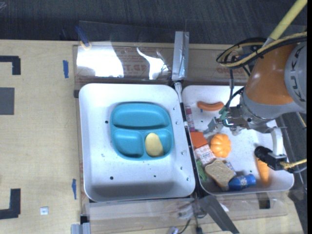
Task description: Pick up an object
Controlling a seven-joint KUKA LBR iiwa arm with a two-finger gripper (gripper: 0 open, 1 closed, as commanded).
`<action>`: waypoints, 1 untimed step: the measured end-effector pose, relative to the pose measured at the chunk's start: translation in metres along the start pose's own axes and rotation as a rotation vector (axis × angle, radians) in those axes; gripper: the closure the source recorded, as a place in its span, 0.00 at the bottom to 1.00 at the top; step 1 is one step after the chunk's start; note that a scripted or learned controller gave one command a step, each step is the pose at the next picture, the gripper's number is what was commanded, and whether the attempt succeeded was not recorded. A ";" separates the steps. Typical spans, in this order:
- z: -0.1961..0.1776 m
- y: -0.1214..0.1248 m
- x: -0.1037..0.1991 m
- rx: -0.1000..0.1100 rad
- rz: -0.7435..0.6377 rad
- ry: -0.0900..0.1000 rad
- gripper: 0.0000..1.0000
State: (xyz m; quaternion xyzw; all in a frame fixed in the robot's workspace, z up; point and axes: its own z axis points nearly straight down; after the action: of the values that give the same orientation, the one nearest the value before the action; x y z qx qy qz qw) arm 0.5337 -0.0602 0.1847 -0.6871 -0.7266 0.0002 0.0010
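My gripper (219, 122) hangs over the right bin (287, 182), its metal fingers just above and left of an orange pumpkin-shaped toy (220, 145). Nothing shows between the fingers. A toy hot dog (210, 105) lies near the bin's far edge. Along the left wall lie an orange-red block (197, 139) and a labelled packet (204, 155). Toward the front sit a slice of toy bread (220, 172) and a blue object (241, 181). An orange carrot-like piece (263, 172) rests at the right.
The left bin (92, 145) holds a blue divided tray (139, 118) with a yellow lemon-like toy (154, 144) in its right compartment. A black part (267, 156) of the arm's gear hangs over the right bin. Cables (243, 50) loop above the arm.
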 end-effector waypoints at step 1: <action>0.088 0.015 -0.051 -0.005 -0.106 -0.003 0.00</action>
State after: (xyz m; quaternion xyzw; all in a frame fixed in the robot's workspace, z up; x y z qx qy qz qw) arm 0.5510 -0.1099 0.0967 -0.6475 -0.7621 -0.0008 -0.0018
